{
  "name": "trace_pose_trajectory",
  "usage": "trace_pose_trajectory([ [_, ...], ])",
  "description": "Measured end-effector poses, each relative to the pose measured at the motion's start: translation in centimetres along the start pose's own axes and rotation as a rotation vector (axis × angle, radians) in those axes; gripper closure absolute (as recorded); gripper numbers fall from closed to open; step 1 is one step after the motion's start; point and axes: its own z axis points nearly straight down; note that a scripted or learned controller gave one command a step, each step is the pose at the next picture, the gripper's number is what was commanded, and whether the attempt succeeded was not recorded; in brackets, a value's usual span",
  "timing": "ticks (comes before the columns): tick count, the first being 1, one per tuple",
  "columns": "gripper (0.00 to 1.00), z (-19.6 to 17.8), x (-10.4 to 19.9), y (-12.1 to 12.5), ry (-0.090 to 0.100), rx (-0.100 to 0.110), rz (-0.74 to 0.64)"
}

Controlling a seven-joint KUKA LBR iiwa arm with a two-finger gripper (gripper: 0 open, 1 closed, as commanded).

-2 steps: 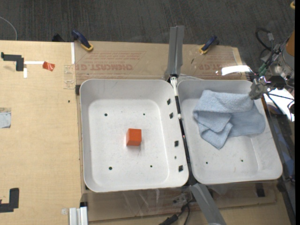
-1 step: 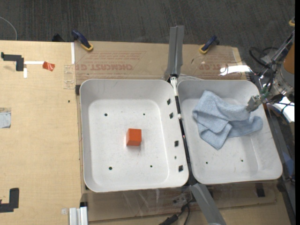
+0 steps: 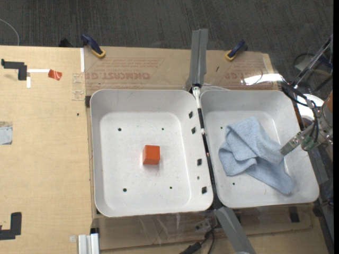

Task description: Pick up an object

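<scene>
Camera view had my gripper (image 3: 286, 148) at the right bin's (image 3: 249, 97) right side, tip touching the cloth (image 3: 254, 152); the cloth spread leftward from it. Whether I gripped it, I couldn't tell.

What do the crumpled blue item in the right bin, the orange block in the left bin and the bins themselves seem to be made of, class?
Blue cloth: soft woven fabric, probably terry; it folds and drapes, matte.
Orange block: rigid, sharp-edged, evenly coloured; likely painted wood or plastic, unclear which.
White bins: moulded plastic, judging by rounded corners and a slight sheen.
</scene>
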Motion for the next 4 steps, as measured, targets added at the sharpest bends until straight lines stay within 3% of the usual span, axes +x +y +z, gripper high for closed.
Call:
trace_pose_trajectory([
  [1,1.0,-4.7,-1.5,3.4,-0.001,-0.001,-0.072],
  [2,1.0,-5.8,-1.9,1.3,-0.001,0.0,0.05],
  [3,1.0,-1.1,-1.3,-2.2,0.001,0.001,0.057],
  [4,1.0,-9.3,-0.5,-2.1,-0.003,-0.001,-0.184],
])
